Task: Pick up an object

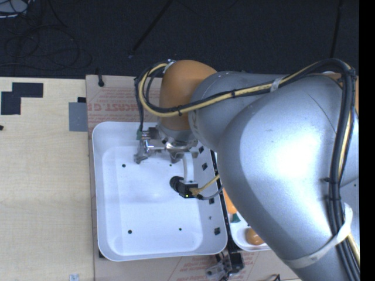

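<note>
Camera view: arm point(281, 157) overhangs right bin point(240, 242), orange object point(253, 236) beneath.

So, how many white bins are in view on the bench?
2. The left bin sits at centre, nearly all in view. The right bin is beside it, with just a corner showing under the arm, which hides the rest.

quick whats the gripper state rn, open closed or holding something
gripper: cannot be told from this view; it sits over the far end of the white bin on the view's left
</note>
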{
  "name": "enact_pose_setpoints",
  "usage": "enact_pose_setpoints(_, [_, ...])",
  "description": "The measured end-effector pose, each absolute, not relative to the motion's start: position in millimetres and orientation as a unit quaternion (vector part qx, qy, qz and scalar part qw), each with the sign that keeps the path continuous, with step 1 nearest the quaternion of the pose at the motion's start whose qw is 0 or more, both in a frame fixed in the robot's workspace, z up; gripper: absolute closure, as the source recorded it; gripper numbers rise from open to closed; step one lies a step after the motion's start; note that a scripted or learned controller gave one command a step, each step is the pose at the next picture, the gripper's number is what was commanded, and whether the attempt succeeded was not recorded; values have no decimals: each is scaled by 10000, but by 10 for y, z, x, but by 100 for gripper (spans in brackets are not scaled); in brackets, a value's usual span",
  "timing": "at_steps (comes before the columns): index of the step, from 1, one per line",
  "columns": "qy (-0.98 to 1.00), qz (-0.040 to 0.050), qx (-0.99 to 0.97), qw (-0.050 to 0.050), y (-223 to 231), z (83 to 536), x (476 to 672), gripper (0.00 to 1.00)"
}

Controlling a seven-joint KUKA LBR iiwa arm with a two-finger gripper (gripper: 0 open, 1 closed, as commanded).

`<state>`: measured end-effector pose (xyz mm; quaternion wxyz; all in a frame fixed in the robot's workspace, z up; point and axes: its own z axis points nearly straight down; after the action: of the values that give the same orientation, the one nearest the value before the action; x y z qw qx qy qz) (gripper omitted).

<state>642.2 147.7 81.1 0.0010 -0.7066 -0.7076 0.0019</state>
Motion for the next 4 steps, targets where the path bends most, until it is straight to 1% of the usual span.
enact_pose_setpoints(1, [-7094,-2,-7048,16,2308,875,6427,0])
enact_pose_setpoints(2, [-7047,54,-7095,25,1396,868,5787,0])
enact_pose_setpoints(3, [-7043,-12,-7099,-36,527,1943,6026,0])
enact_pose_setpoints(4, [-7060,24,-7082,17,572,1969,6000,100])
